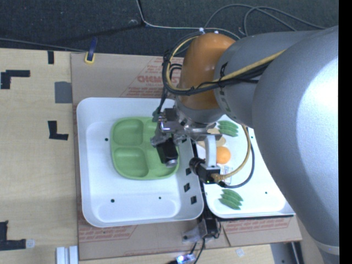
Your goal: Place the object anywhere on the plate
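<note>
Gripper [168, 153] position: above the right edge of the green sectioned plastic plate [132, 147] in the left white bin [93, 164]; finger state cannot be determined.

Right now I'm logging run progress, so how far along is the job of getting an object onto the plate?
Done: nothing yet; the green divided plastic plate in the left white bin shows no object in its visible compartments. In hand: the pincer hangs over the plate's right edge; whether it carries anything is unclear. Left: the orange round object and green pea pods lie in the right white bin.
</note>
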Controlling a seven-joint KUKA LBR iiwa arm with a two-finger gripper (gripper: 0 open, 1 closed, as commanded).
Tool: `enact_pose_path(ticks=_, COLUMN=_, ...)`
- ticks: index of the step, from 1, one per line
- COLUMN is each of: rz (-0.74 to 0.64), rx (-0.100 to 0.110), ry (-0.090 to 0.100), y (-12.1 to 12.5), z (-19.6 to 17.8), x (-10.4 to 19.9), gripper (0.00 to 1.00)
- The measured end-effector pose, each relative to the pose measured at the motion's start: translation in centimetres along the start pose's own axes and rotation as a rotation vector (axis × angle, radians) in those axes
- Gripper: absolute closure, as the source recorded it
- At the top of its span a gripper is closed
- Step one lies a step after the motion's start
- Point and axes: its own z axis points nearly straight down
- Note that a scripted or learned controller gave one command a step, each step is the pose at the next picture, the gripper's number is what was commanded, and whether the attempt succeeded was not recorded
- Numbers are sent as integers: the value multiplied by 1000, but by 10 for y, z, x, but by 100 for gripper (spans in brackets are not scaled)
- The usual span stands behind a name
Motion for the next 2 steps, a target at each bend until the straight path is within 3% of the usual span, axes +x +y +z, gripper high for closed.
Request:
enact_pose_path(ticks=1, rz=-1, rx=-2, ry=1, y=-3, z=-15, x=55, gripper=100)
enact_pose_path(ticks=2, rz=3, rx=0, ry=-1, y=-3, z=-14, x=51, gripper=0)
